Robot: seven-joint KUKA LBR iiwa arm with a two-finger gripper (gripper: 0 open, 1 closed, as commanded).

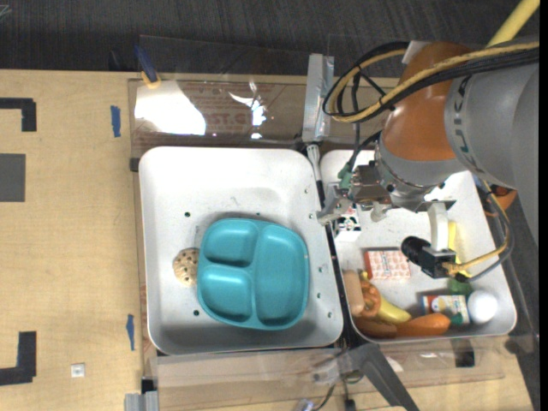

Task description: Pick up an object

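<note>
My gripper point(342, 212) hangs low over the left edge of the right bin point(505, 315), close to the wall between the two bins. Below it in that bin lie a red and white box point(387, 265), a hot dog point(354, 291), a yellow banana point(394, 312), an orange carrot point(411, 324), a small bottle with a green cap point(445, 303) and a white ball point(484, 306). I see nothing between the gripper and these things. The left bin point(171, 178) holds a teal divided plate point(253, 271) with a cookie point(185, 265) at its left edge.
The grey arm with its orange band point(428, 84) covers the upper part of the right bin, with cables looping above it. A clear plastic sheet point(214, 110) lies behind the left bin. Bare wooden bench point(60, 229) extends to the left.
</note>
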